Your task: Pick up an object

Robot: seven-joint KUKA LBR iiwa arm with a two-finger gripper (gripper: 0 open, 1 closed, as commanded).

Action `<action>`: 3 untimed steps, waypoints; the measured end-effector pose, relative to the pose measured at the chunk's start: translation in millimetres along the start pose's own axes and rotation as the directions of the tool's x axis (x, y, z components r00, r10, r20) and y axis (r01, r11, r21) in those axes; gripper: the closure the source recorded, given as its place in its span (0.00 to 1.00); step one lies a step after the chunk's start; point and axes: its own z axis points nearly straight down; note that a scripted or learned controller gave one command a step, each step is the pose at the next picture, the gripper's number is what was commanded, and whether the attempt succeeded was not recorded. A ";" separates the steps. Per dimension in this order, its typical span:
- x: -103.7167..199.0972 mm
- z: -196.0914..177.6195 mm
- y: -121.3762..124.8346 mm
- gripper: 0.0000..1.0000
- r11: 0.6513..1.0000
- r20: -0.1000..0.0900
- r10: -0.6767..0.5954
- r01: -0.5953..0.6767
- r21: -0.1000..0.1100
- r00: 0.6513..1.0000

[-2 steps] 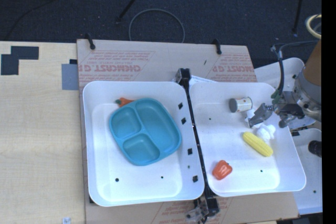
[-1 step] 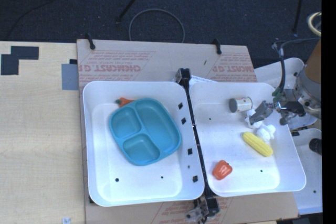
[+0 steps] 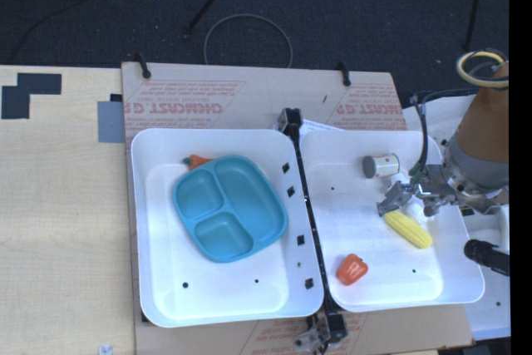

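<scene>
My gripper (image 3: 396, 202) hangs low over the right bin (image 3: 453, 287), near its right side, just above the upper left end of a yellow corn cob (image 3: 410, 229). Nothing is visibly held. A red-orange pepper (image 3: 352, 268) lies toward the bin's front, left of the corn. A small grey and cream cylinder (image 3: 380, 166) lies on its side toward the back, above and left of the gripper.
In the left bin (image 3: 158, 278) a blue divided plate (image 3: 229, 206) lies tilted, with a small orange thing (image 3: 198, 161) peeking out behind its upper left edge. A black divider (image 3: 303, 220) runs between the bins. The arm's grey and orange wrist (image 3: 486, 129) stands over the right bin's right rim.
</scene>
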 end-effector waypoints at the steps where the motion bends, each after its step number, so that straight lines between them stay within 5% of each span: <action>1: 3.5 64.6 -1.5 0.00 1.000 0.000 0.000 0.000 0.000 1.000; 2: 4.3 115.8 -0.8 0.00 1.000 0.002 0.001 -0.001 -0.009 1.000; 3: 2.8 103.6 -0.7 1.00 1.000 0.002 0.007 -0.007 -0.009 1.000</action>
